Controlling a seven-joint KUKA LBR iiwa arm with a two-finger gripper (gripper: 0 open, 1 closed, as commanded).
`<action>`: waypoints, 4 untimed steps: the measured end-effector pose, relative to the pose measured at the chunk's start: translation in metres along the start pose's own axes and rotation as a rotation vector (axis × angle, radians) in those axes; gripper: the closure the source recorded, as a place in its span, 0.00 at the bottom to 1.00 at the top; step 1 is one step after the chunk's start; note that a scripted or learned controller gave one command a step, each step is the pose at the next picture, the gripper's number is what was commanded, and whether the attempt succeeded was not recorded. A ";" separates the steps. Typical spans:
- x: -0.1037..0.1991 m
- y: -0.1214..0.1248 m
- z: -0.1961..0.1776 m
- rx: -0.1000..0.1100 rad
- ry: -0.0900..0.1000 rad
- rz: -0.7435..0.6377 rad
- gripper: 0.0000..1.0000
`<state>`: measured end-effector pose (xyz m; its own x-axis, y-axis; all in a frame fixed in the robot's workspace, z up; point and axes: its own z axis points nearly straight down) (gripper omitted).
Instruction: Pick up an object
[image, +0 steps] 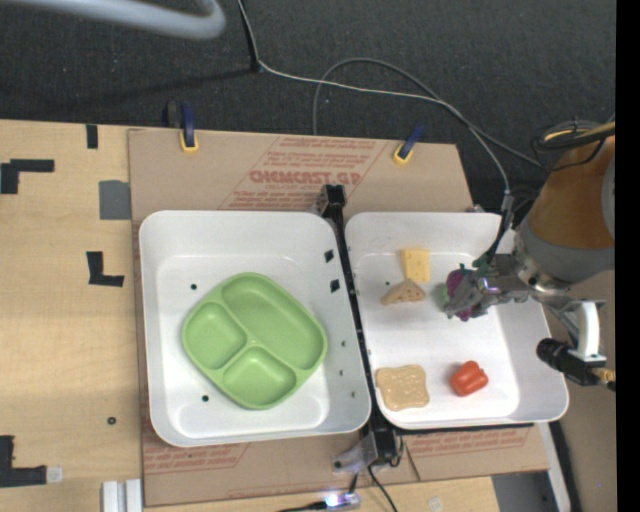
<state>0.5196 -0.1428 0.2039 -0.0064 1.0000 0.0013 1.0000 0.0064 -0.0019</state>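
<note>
My gripper is low in the right bin, near its right middle. A small purple and green object sits right at the gripper's tip, and I cannot tell if it is held. Just left of it lie a yellow cheese wedge and a tan wedge-shaped piece. Near the bin's front edge rest a slice of toast and a red pepper.
The left bin holds a green divided plate. A black divider runs between the bins. The arm's orange band and grey wrist hang over the right bin's right edge. Cables trail across the dark floor behind.
</note>
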 end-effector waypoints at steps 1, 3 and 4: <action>0.047 0.022 -0.013 -0.002 0.000 0.000 1.00; 0.144 0.074 -0.027 -0.002 -0.001 0.000 1.00; 0.196 0.089 -0.023 -0.001 0.000 0.000 1.00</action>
<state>0.6072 0.0533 0.2272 -0.0067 1.0000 0.0008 1.0000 0.0067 -0.0009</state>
